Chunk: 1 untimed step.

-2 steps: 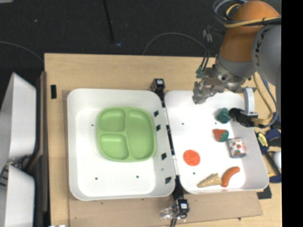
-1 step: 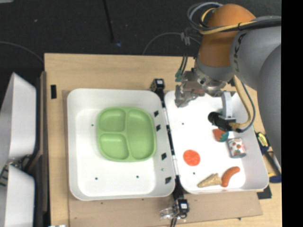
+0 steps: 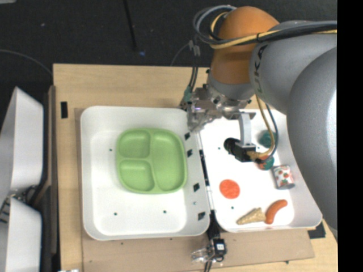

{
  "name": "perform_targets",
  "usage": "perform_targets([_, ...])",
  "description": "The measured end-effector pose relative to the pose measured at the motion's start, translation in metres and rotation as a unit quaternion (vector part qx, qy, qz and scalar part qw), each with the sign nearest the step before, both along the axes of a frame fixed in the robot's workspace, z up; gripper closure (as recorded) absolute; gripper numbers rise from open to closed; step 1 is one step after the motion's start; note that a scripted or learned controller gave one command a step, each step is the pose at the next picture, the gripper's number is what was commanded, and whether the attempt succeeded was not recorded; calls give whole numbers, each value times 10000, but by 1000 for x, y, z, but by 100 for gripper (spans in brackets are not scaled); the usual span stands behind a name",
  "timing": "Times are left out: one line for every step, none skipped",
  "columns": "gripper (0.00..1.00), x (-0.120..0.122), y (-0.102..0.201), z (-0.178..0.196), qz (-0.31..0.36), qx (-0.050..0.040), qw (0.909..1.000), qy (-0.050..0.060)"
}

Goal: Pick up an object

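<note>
- Hand hangs where left bin meets right bin, far edge; can't make out if it's spread or closed
- Green plate lies in left bin

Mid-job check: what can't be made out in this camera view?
- Right bin, far and right parts: camera view, covered by the arm.
- Teal object: camera view, partly behind the robot's cable; shape unclear.
- Small patterned box: too small to identify.
- Under the claw: hidden by the wrist.
</note>
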<state>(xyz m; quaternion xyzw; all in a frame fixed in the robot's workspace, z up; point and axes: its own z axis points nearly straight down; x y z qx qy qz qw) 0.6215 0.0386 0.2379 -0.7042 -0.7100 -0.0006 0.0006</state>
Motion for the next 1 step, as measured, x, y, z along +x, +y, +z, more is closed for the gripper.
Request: perform_targets([100, 9, 46, 2, -4, -2, 10000, -9])
